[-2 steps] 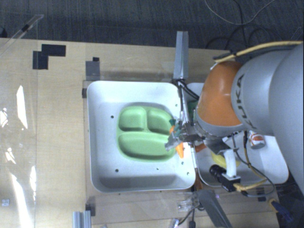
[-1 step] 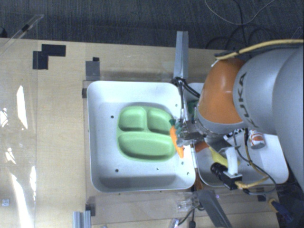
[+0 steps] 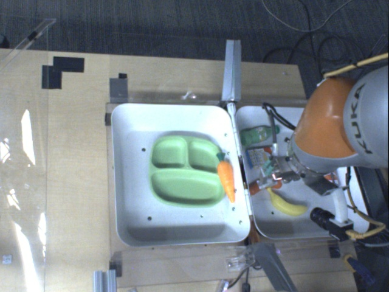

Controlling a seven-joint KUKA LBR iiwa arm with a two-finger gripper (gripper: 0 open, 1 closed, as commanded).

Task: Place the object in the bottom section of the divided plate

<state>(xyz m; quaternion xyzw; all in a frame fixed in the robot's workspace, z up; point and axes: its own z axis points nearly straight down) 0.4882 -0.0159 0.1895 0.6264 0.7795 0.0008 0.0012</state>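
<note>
Camera view: smooth tapered carrot (image 3: 226,180) beside glossy green divided plate (image 3: 185,170).

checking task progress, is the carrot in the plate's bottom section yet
No, the carrot lies at the right edge of the green plate, beside the sections.

The green three-part plastic plate (image 3: 185,170) lay in the left white bin (image 3: 130,224), its big bottom part bare and open from above. An orange toy carrot (image 3: 226,180) lay against its right edge. The bin wall between the bins (image 3: 241,175) stood beside the carrot, narrowing that side.
</note>
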